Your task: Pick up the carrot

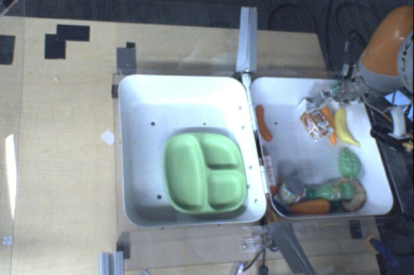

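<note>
Hanging above the far right corner of the right bin, the gripper is a small dark and metallic shape at the end of the grey arm. Its tip is too small and cluttered to tell whether it is apart or together, and nothing can be seen held in it. Just below it in the view lie a crumpled red-and-white snack packet, a thin orange piece and a yellow banana, close together. Farther toward the near edge sits a bumpy green fruit. The carrot lies flat against the near wall of this bin, well apart from the gripper. It is just beside a tin can and a green bottle lying on its side, with a brownish round thing at the bottle's right end. A reddish sausage lies along the bin's left wall. Above the wrist the orange band bulges at the view's right. The left bin holds a green divided tray in its near half.
</note>
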Robot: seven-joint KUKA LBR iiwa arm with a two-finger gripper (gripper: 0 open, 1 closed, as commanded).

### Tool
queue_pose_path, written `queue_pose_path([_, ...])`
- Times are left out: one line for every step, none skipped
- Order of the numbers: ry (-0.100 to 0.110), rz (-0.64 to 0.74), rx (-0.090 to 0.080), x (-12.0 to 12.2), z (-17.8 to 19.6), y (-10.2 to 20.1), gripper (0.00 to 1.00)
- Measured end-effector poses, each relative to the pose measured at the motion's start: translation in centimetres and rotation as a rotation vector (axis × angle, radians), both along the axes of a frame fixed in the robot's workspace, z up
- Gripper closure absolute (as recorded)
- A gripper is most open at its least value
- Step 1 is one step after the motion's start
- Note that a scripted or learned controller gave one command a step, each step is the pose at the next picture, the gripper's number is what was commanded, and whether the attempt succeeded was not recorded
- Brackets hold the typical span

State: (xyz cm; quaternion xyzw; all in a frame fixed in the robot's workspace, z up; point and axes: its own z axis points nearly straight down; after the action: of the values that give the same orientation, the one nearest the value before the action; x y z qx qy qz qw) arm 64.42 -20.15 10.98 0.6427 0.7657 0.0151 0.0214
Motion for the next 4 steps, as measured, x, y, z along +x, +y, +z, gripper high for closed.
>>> queue_pose_path([-0.009, 0.007, 0.0, 0.4, 1.5, 0.3, 1.0])
queue_pose_path([-0.008, 0.007, 0.0, 0.3, 1.4, 0.3, 0.0])
queue_pose_path([0.022, 0.07, -0.004, -1.5, -0.3, -0.2, 0.0])
queue_pose_path([0.042, 0.198, -0.007, 2.2, -1.8, 5.3, 0.0])
